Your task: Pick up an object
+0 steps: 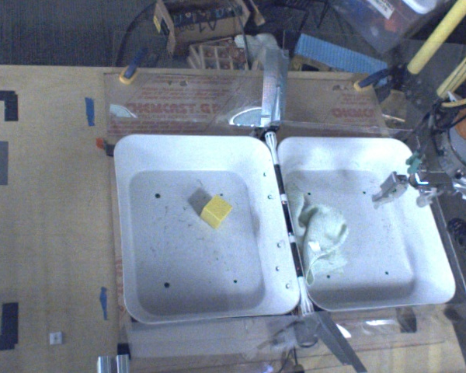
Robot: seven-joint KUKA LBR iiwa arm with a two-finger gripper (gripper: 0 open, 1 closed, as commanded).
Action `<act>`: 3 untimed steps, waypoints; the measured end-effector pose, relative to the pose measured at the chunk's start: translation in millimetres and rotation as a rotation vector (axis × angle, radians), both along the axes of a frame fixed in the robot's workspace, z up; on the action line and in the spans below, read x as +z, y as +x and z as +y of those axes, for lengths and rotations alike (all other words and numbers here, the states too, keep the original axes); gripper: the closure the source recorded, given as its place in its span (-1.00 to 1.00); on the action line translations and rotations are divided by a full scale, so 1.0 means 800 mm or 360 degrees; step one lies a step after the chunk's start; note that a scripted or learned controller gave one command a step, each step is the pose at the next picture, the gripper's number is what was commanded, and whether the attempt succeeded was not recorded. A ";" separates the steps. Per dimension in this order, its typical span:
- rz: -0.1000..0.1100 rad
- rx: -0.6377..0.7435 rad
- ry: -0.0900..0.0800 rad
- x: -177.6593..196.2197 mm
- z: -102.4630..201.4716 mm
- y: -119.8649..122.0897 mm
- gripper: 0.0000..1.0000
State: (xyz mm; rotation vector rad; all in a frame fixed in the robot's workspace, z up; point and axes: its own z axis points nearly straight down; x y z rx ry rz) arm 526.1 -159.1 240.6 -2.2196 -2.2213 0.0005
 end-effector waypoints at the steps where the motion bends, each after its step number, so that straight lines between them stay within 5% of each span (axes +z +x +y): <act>1: 0.0000 0.0319 0.0000 -0.063 0.125 -0.035 -1.00; 2: 0.0002 0.0329 0.0001 -0.070 0.230 -0.049 -1.00; 3: -0.0029 0.0320 -0.0024 -0.131 0.271 -0.028 -1.00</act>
